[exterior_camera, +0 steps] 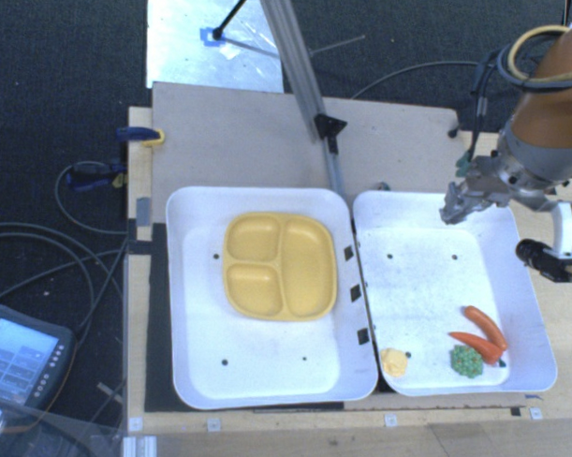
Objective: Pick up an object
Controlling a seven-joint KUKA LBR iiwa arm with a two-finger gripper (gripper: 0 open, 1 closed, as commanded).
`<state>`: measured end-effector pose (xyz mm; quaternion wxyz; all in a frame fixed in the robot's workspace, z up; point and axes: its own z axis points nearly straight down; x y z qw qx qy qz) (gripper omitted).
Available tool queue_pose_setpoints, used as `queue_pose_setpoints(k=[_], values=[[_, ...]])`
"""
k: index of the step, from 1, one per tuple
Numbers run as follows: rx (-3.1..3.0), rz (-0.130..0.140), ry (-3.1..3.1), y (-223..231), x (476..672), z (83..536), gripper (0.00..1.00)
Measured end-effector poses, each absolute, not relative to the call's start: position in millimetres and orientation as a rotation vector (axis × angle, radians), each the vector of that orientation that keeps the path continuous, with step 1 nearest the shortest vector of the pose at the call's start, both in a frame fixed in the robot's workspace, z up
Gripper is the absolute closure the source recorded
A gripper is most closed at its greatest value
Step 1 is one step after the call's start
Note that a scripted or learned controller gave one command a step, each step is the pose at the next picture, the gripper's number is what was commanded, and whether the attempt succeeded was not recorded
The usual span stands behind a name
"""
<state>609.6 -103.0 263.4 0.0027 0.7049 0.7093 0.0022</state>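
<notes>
Though blurred, the gripper (pixel 454 213) seemingly hangs over the right bin (pixel 424 293).

Grey-bodied robot arm (pixel 537 152) with a rounded orange band above the wrist. Black and yellow cables loop beside the upper housing. Dull grey metal two-finger gripper (pixel 453 212), blocky, small fittings too blurred to make out.

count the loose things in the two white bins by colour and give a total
Yellow: 2, the yellow plastic three-compartment plate in the left white bin, and the small pale yellow lumpy item in the right white bin
Orange: 2, the two long orange carrot-like pieces
Green: 1, the small green broccoli-like piece
Total: 5
</notes>
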Motion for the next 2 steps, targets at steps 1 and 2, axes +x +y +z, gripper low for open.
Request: queue_pose_setpoints(k=[1,2], values=[[2.211,0.006,2.226,-103,610.9,296,1.0],[2.211,0.002,2.232,-59,589.0,294,1.0]])
